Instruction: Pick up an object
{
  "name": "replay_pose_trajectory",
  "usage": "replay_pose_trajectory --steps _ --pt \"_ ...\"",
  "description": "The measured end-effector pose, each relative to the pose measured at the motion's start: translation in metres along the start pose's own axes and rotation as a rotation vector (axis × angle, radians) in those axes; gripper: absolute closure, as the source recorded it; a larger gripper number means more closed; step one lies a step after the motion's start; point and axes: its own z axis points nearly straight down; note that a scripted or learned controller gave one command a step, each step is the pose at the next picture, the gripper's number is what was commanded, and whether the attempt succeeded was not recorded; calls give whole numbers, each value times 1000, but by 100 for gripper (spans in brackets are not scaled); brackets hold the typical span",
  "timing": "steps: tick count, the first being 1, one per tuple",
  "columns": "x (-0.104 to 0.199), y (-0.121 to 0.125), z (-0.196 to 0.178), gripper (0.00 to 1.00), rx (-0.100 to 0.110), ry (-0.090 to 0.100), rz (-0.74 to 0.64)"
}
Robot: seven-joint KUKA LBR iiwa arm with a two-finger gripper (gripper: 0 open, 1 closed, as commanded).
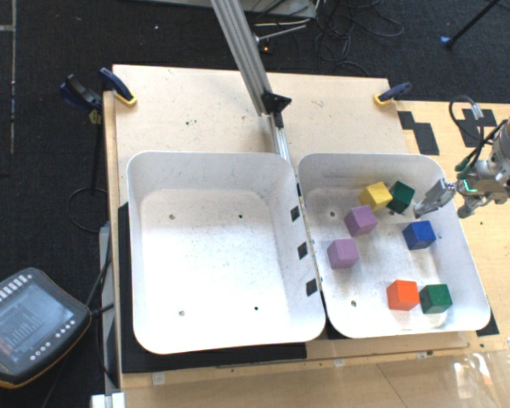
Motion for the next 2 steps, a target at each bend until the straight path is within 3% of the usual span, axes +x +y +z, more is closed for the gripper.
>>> replay_pose_trajectory --steps 2 --pt "-7 -1 113 0 1 -1 3"
